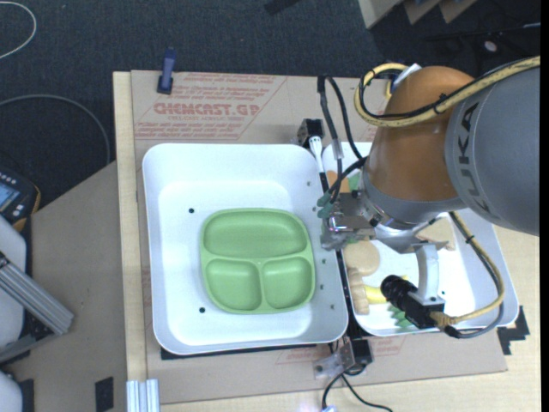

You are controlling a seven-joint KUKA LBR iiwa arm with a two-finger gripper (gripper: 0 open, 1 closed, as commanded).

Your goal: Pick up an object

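Observation:
My gripper [337,224] hangs low over the left edge of the right bin [470,275], close to the wall between the two bins. Just below it lies a pale beige round object [364,257]. Nearer the front sit a small yellow object [364,295] and a green spiky piece [400,318]. A small orange object [331,178] peeks out at the bin's back left. The arm's orange band and grey body hide most of that bin. I see nothing held in the gripper.
The left bin [167,230] holds a light green divided plate [257,259] with three compartments. Both bins rest on a brown cardboard sheet [206,106]. A blue clip [166,73] sits at the sheet's back edge.

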